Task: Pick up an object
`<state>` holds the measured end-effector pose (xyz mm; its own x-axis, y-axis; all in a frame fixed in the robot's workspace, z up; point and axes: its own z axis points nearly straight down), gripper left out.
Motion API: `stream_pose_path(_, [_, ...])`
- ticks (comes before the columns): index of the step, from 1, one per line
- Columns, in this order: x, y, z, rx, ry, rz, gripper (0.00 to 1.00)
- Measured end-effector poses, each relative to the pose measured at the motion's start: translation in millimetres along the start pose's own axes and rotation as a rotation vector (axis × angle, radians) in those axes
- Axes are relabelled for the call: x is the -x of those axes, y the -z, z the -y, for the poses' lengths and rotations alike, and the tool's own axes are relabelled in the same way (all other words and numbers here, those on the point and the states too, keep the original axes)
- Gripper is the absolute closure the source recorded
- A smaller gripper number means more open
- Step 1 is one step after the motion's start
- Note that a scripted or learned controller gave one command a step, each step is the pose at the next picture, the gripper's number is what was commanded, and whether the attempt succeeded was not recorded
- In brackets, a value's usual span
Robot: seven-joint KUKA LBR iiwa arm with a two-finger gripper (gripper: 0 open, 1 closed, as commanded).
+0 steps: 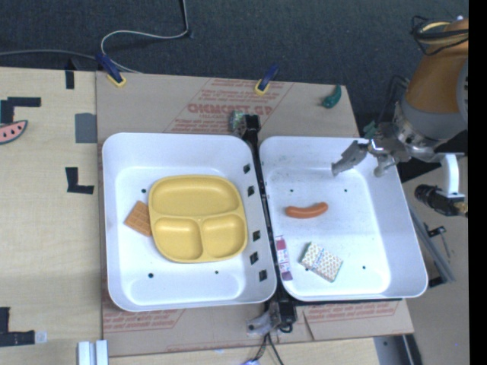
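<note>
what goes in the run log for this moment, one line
claw: open, over right bin's upper right, nothing held | sausage: mid right bin | patterned packet: lower right bin | yellow tray: left bin

sausage (307,211) | orange-red, curved | lying flat | right bin middle

The pincer (364,162) is hovering with fingers spread over the right bin (396,226), above a sausage (307,211); a patterned packet (322,261) is lying below the sausage.
</note>
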<state>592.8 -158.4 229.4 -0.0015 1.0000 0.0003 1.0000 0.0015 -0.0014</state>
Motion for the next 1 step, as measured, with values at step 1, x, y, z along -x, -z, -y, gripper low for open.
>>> stream_pose_path(1, [-46.6, -143.7, 48.4, 0.001, 0.0, -0.002, 0.0])
